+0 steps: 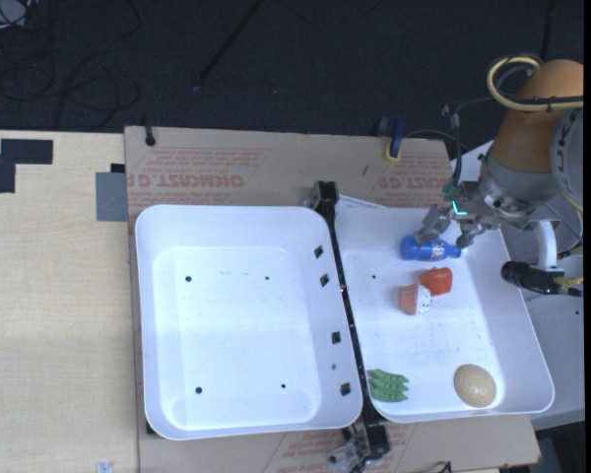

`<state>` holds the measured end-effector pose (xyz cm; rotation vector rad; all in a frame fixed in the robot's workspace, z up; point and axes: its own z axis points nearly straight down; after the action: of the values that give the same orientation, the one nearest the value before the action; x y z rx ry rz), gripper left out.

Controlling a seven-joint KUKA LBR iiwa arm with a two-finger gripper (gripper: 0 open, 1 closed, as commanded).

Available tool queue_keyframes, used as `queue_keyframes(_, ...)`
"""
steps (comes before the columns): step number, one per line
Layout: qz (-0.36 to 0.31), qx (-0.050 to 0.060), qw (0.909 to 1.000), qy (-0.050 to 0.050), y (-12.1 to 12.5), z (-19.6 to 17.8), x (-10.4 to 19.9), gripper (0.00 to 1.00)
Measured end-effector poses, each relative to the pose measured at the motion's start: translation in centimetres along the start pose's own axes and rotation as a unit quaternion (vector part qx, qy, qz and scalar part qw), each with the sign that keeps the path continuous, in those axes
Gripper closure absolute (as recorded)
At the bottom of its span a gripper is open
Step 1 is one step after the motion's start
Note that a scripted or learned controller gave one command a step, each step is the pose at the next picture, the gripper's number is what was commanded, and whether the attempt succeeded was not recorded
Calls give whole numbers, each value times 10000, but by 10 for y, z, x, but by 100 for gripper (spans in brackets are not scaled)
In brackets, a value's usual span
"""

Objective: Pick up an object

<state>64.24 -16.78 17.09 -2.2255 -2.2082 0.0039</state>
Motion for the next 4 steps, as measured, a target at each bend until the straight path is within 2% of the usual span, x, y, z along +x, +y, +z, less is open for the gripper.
queue_keyframes(1,1,-1,10000,4,0,-9,-1,100)
queue_keyframes(2,0,2,10000,3,0,-10,-1,0)
queue_keyframes(3,-1,0,10000,7,0,-19,-1,100)
queue_keyframes(4,-1,3,10000,5,0,-19,-2,0)
